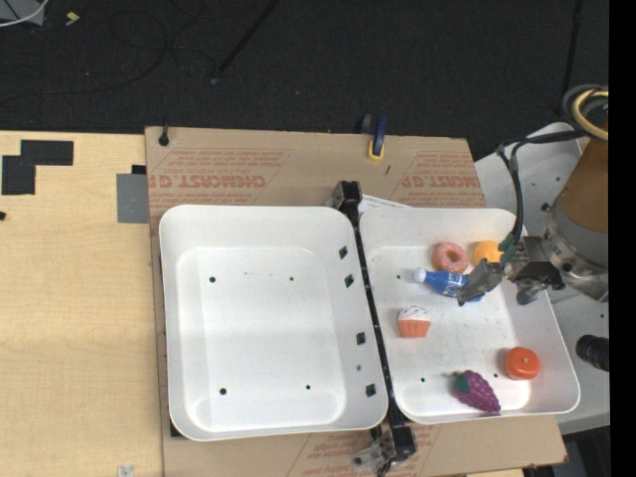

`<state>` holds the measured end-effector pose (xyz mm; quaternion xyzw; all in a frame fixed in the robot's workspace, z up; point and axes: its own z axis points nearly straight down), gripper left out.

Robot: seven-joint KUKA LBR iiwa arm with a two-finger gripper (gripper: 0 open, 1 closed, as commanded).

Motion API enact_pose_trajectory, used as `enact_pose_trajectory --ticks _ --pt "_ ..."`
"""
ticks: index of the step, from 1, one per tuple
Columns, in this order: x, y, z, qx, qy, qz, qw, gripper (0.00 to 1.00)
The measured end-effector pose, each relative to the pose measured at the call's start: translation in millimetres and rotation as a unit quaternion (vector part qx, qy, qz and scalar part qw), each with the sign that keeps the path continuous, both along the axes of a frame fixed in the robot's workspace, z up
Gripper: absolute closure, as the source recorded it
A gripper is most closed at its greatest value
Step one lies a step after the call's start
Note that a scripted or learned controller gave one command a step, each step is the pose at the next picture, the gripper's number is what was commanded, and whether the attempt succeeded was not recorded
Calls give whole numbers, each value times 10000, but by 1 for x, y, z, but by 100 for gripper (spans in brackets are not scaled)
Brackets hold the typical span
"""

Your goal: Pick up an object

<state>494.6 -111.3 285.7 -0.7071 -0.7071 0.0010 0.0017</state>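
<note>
You have the arm reaching in from the right over the right bin [556, 386], with the gripper [484, 279] low at the blue bottle [444, 281], just touching or almost touching its right end. The dark fingertips sit close together there, but I cannot tell from this slant whether they are parted or closed, nor whether the bottle lies between them.

The bottle lies on its side in the far half of the bin, white cap pointing left. A pink donut [451, 257] sits just beyond it, and a yellow-orange piece [486, 251] is beside the gripper on the far side. Nearer you are a cupcake [414, 322], a bunch of purple grapes [477, 391] and an orange tomato-like fruit [522, 364]. The left bin [179, 266] holds nothing.

I judge this as the grasp step, with no lift begun. Next you need a firm closure across the bottle's body, then a straight rise; the round bottle may roll or slip away.
</note>
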Motion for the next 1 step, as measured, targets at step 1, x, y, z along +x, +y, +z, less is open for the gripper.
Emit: enact_pose_trajectory --ticks 1 --pt "19 -26 -148 7 60 -4 10000 0"
